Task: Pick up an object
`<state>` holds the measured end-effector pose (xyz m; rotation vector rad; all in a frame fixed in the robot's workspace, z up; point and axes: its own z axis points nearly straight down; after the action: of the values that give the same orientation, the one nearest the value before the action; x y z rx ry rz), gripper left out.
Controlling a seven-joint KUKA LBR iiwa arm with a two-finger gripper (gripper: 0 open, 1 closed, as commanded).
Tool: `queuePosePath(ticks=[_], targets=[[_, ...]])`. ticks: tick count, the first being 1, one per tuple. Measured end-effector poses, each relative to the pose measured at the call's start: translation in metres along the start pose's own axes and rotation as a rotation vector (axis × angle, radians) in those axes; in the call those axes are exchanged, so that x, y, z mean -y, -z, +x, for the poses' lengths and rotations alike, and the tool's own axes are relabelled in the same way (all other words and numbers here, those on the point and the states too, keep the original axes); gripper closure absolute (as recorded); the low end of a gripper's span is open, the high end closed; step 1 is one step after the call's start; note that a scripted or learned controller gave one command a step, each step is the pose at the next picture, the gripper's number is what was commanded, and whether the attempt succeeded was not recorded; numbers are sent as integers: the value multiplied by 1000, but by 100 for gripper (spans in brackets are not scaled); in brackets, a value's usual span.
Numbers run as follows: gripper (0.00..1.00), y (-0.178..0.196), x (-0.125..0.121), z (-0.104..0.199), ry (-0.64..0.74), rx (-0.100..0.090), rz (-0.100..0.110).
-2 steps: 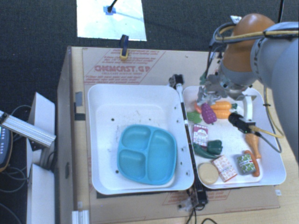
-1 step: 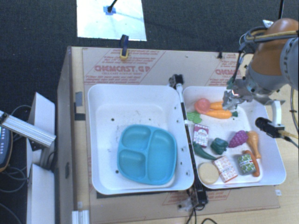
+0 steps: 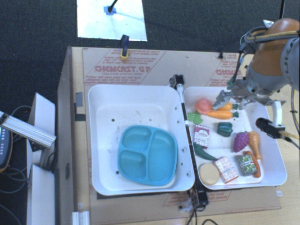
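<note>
My gripper (image 3: pixel 225 99) hangs low over the far part of the right bin (image 3: pixel 274 172), just above an orange carrot (image 3: pixel 220 114) and beside a pink round toy (image 3: pixel 203 106). I cannot make out whether it touches either one. Several other toy foods lie in this bin: a dark green pepper (image 3: pixel 224 128), purple grapes (image 3: pixel 240 141), a red and white carton (image 3: pixel 201 136) and a green can (image 3: pixel 245 164). The arm (image 3: pixel 272 55) reaches in from the upper right.
The left bin (image 3: pixel 108 111) holds a blue divided plate (image 3: pixel 147 154). A black clamp (image 3: pixel 177 81) sits on the divider between the bins. A dark green pod (image 3: pixel 204 153), a round tan biscuit (image 3: pixel 209 174) and a small box (image 3: pixel 226 168) crowd the right bin's near side.
</note>
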<state>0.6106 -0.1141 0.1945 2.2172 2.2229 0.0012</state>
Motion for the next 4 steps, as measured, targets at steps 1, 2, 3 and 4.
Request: queuePosePath(ticks=[1,2,3,4], targets=[[0,-109,6,-19,-2,-1,2],[100,-97,5,-19,-1,0,-1],[0,-98,5,-19,-1,0,0],[0,-108,-54,-35,0,-11,32]])
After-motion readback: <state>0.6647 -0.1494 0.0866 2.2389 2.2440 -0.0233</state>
